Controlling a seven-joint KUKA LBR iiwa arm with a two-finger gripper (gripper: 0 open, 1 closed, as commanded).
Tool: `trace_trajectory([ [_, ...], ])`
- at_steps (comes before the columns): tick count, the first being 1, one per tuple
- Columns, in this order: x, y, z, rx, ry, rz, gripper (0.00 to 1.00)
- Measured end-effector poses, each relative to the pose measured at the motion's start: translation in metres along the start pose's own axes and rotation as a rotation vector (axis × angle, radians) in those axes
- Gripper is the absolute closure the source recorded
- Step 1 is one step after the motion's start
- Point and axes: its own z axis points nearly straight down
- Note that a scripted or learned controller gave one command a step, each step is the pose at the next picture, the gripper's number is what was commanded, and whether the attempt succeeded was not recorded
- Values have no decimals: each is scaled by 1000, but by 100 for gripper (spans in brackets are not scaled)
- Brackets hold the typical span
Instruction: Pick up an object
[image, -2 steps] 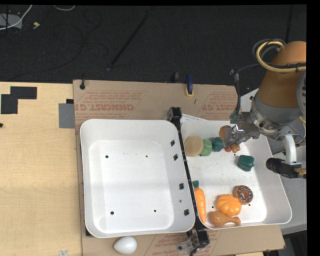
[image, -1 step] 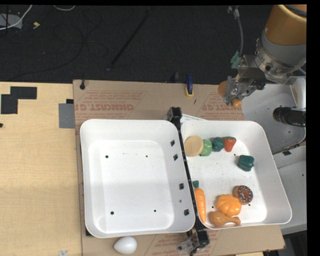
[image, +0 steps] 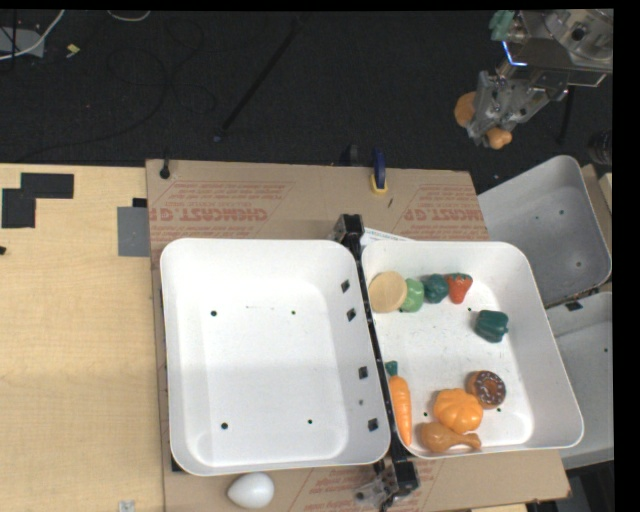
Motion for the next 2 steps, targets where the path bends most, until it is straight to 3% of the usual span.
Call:
trace_trajectory([
  [1,-56,-1,7,15,-2,9,100],
  [2,-99,7,7,15,-2,7,100],
])
